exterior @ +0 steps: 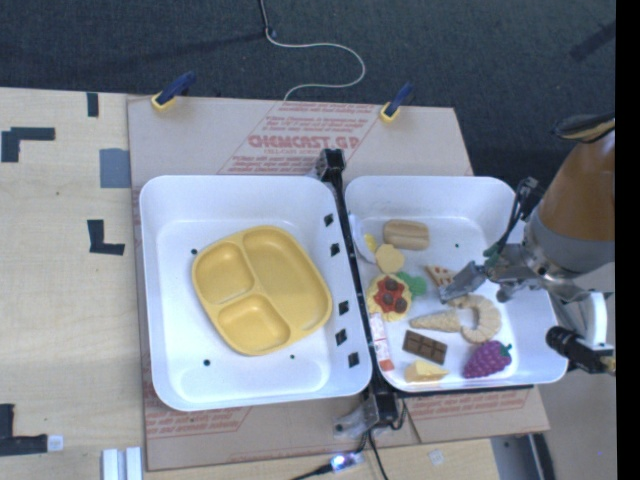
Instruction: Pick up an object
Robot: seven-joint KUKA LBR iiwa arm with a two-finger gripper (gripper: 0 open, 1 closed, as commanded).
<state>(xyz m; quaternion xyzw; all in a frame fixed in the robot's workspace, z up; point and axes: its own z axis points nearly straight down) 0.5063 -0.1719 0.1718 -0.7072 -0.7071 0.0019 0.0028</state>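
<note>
Gripper [462, 283] low over the right bin [470, 190], just above the toy croissant [484, 316]; its dark fingers blur together, so cannot tell how far open they are or whether they hold anything. Toy grapes [487, 358], chocolate bar [424, 346] and bread roll [405, 234] lie nearby. Yellow divided plate [262, 288] sits in the left bin [160, 268].

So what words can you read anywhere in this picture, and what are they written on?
"CHEMCAST GP" in red print, on the brown cardboard sheet under the two white bins.
Smaller red lines above and below it on the same sheet: too blurred to read.
Thin label strip beside the right white bin's left wall: too small to read.
</note>
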